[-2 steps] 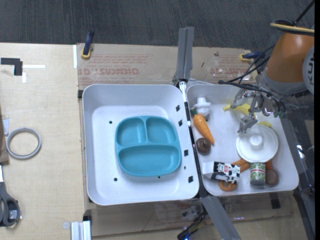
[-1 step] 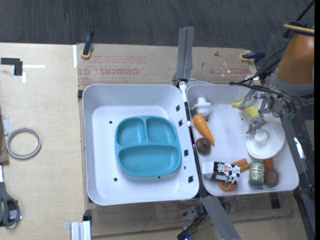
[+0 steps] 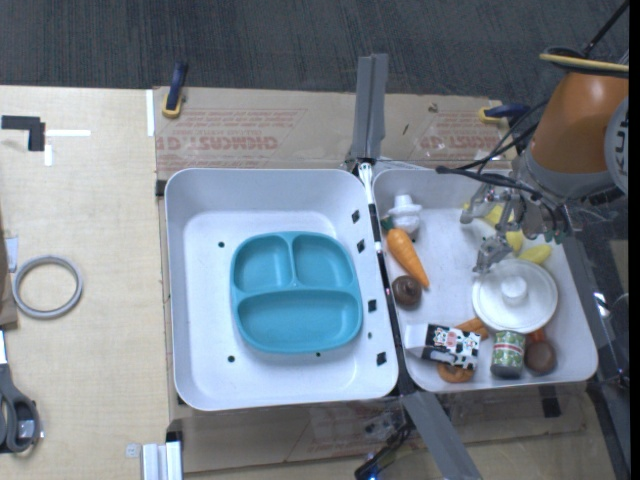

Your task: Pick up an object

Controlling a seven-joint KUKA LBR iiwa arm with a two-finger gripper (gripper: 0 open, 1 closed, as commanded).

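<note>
My gripper (image 3: 490,236) hangs over the back part of the right bin (image 3: 578,368), just above and left of a white round lid (image 3: 515,296). A yellow object (image 3: 533,250) lies partly hidden under the wrist at the bin's right wall. An orange carrot (image 3: 407,256) lies left of the gripper, with a small white object (image 3: 404,211) behind it and a brown round piece (image 3: 407,290) in front of it. Along the front sit a cow-patterned box (image 3: 452,344), a green can (image 3: 508,353) and a brown ball (image 3: 541,357).
The left bin (image 3: 190,298) holds a blue divided plate (image 3: 297,292). A metal divider (image 3: 370,108) runs between the bins at the back. A grey tape ring (image 3: 44,286) and scissors (image 3: 18,418) lie on the wooden bench at far left.
</note>
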